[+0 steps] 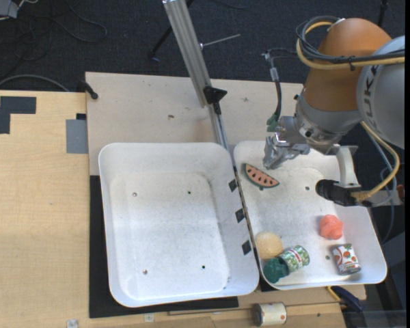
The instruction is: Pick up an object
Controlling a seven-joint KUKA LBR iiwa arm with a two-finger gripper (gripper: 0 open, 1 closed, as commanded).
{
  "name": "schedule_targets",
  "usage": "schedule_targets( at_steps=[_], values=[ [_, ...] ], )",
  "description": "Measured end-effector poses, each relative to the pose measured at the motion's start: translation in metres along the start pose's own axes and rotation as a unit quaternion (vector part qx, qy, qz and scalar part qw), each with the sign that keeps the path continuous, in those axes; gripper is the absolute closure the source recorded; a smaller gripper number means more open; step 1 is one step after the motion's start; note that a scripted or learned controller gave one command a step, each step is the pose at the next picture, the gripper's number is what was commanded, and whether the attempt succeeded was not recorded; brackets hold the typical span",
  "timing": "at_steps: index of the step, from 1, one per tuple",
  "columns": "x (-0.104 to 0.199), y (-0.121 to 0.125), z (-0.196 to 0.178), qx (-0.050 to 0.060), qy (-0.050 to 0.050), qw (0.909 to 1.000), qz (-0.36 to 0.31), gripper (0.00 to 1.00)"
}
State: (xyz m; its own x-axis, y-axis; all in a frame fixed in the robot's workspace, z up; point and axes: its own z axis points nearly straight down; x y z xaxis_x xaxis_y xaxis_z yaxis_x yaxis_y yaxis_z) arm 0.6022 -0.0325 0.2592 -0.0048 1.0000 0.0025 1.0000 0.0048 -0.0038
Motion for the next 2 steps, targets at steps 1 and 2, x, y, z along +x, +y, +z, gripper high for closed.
schedule_targets(
  at_steps=[1, 2],
  values=[
    [0.053, -0.014, 0.009, 0.001, 0.000, 1.0000, 0.000, 1.00],
    [0.106, -0.023, 0.020, 0.001, 0.000, 1.0000, 0.000, 1.00]
  ],
)
